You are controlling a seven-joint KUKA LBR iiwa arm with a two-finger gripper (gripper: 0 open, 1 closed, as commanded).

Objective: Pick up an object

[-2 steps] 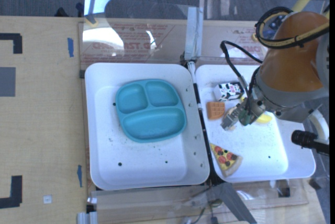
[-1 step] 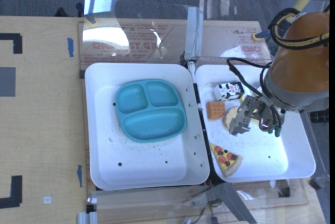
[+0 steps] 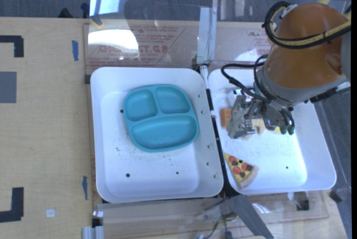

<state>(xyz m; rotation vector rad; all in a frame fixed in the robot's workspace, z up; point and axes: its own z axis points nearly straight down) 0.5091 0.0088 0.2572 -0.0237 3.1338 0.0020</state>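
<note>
Your gripper [image 3: 244, 123] hangs low over the right bin [image 3: 312, 176], toward its left wall, right beside a small orange piece [image 3: 225, 116]; whether the jaws are parted or closed on anything, you can't tell from this angle. A pizza slice toy [image 3: 241, 170] lies free near the bin's front-left corner, an easy fallback target. The blue divided plate [image 3: 160, 117] sits centred in the left bin [image 3: 111, 176], well clear of your reach path.

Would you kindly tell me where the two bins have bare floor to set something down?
Left bin: a bare strip in front of the blue divided plate. Right bin: bare floor right of the pizza slice toy. It is crowded under the gripper, beside the orange block.
</note>
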